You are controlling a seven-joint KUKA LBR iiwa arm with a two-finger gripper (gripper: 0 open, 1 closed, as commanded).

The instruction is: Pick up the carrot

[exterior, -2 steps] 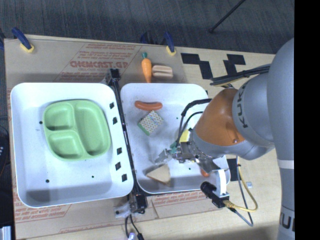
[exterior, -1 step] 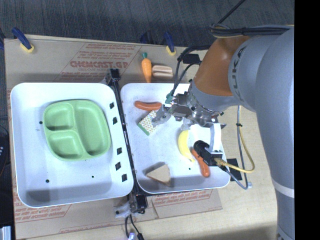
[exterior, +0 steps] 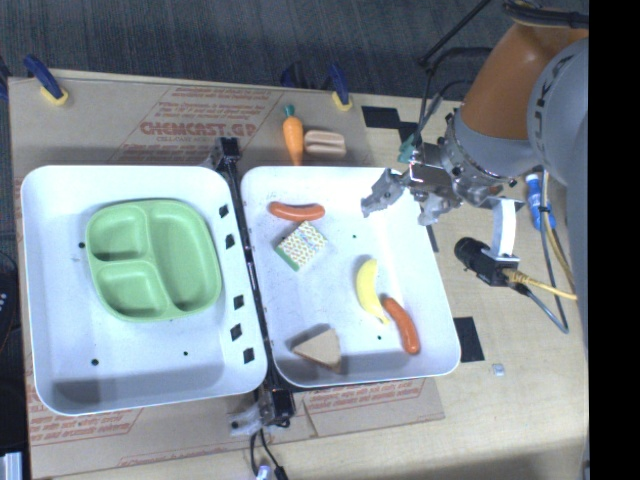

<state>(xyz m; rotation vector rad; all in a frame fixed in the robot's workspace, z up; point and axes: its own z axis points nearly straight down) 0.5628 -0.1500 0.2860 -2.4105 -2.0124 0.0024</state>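
The carrot (exterior: 291,138), orange with a green top, lies on the cardboard just behind the right bin's far rim, outside both bins. It lies close beside a small tan and brown sandwich toy (exterior: 324,144). My gripper (exterior: 402,204) hangs over the far right corner of the right bin (exterior: 440,308), about a hand's width to the right of the carrot and nearer the camera. Its two fingers stand apart and open, with nothing between them.
The right bin holds a sausage (exterior: 296,210), a green and yellow block (exterior: 301,245), a banana (exterior: 368,288), a second sausage (exterior: 402,325) and a brown wedge (exterior: 318,348). A green divided plate (exterior: 152,258) sits in the left bin (exterior: 40,298). Cables trail at the right.
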